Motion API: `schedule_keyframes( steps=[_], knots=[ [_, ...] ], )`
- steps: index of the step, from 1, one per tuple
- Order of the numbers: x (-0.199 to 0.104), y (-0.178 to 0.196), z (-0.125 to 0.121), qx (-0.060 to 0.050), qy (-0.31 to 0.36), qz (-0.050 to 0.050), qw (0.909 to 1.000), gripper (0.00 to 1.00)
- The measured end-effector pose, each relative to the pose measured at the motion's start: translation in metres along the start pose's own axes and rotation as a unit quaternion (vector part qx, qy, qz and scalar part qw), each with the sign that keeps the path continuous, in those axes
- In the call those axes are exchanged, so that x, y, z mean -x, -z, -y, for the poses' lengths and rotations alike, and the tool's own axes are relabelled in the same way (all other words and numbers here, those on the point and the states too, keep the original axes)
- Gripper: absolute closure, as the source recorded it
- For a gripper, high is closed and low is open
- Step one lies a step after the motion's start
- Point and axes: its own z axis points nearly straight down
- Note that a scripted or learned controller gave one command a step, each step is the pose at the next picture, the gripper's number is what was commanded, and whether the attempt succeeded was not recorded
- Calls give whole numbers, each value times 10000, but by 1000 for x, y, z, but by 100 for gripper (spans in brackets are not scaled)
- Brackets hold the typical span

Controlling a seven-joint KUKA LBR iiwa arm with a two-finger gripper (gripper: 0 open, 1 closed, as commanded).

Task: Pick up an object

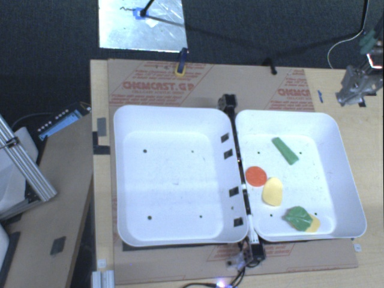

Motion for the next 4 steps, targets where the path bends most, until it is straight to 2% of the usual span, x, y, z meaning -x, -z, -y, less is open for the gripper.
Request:
schedule_keyframes(
  steps=[1,2,3,4],
  knots=[
    [39,0,11,1,38,-5,10000,100],
    [116,-1,-2,3,16,7,10000,100],
    [171,-1,10,1,30,7,10000,100],
    [168,-1,10,0,63,2,10000,100]
  ],
)
